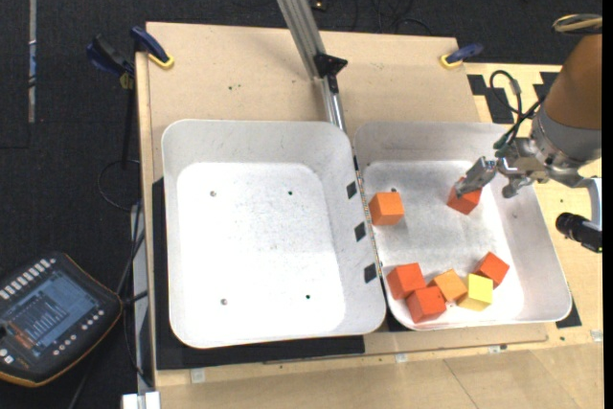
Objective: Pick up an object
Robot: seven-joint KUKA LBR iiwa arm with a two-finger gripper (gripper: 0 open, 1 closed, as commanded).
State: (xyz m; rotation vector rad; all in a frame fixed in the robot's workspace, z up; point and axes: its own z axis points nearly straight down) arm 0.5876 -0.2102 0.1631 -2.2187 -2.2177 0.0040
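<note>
My gripper [490,179] hangs over the upper right part of the right bin [536,244], reaching in from the right. A small red-orange block [465,200] sits right at its left tip, touching or just beneath it; I cannot make out whether it is gripped. An orange cube [386,207] lies alone near the bin's left wall. Along the bin's front lie several blocks: two red cubes [406,279] [426,303], an orange block [450,284], a yellow block [479,291] and an orange-red cube [493,267].
The left bin [182,206] stands beside the right one, their rims meeting at the middle [359,215]. A metal pole [292,0] slants in from the top to the bins' junction. A teach pendant [48,311] lies off the bench at lower left.
</note>
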